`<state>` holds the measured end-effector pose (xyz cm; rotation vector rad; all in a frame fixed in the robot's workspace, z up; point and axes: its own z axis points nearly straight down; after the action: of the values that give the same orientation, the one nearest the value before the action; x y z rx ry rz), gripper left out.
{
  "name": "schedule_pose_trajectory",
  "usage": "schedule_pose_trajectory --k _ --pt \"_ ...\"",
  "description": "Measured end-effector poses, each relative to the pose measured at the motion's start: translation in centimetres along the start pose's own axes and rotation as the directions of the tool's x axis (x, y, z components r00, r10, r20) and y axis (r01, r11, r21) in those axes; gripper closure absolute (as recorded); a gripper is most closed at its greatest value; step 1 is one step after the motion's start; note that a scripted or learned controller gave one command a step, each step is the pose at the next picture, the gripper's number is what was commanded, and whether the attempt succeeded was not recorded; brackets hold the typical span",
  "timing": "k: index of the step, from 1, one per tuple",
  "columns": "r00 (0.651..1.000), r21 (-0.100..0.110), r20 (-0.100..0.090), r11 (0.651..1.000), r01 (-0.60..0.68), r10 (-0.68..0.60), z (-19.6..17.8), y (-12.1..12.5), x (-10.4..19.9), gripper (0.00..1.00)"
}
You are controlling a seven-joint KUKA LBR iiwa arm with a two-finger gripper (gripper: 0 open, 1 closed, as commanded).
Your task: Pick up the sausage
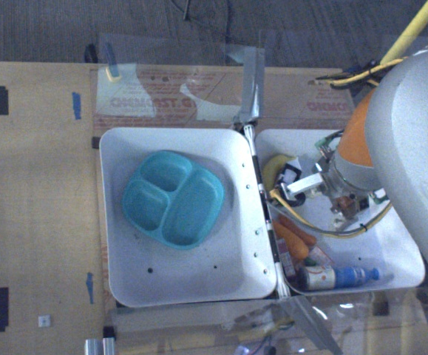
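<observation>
A pale wooden worktop (36,198) carries two shallow white plastic bins set side by side. The left bin (125,272), at the centre of the frame, holds a teal plastic plate with three compartments (173,198), lying flat in the bin's upper left part. The right bin (409,261) sits at the right of the frame. The grey arm with its orange band (358,139) reaches in from the right edge, and its pincer (339,202) hangs low over the middle of the right bin, with yellow and black cables looped around it. Whether the pincer is open or closed cannot be told from here. To the pincer's upper left lies a rounded yellow item (274,168), partly hidden. The orange-brown sausage (296,239) lies slantwise by the right bin's left wall, below and to the left of the pincer, apart from it. Just below the sausage, along the bin's lower wall, a clear plastic bottle with a blue cap (339,277) lies on its side.
</observation>
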<state>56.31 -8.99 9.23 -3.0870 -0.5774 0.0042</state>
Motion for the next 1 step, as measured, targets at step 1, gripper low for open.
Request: schedule_pose_trajectory --k 1 --pt "1.000 0.001 0.000 1.000 0.000 0.000 0.00 -0.02 0.01 0.00"
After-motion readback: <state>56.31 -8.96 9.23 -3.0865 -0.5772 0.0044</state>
